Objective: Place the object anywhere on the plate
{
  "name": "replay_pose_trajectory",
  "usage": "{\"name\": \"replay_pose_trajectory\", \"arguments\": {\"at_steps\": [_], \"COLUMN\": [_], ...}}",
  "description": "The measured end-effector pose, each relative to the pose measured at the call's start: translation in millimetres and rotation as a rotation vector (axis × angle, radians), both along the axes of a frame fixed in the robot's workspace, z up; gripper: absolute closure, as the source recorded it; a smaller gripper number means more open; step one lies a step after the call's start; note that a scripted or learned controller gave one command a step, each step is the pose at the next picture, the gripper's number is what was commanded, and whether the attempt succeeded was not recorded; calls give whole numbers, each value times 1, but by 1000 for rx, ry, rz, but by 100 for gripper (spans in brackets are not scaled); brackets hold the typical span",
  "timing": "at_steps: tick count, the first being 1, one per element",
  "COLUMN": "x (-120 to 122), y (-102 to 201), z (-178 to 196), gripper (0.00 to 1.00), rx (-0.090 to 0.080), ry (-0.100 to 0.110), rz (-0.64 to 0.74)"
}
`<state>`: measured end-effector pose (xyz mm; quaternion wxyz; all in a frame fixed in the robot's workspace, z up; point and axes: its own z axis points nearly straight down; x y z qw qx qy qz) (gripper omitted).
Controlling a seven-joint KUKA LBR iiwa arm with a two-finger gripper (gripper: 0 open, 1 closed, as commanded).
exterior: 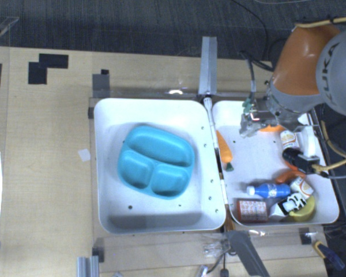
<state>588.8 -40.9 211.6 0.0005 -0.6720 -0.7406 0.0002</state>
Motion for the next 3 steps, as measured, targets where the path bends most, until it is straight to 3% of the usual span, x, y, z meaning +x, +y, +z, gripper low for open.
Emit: {"name": "replay_pose_trajectory", "arguments": {"at_steps": [1, 2, 3], "x": [-12, -76, -27], "y": [80, 125, 143], "z": [-28, -28, -8], "gripper": [100, 100, 100], "rx": [0, 1, 1], "ry": [-2, 0, -3], "rz": [90, 154, 377]}}
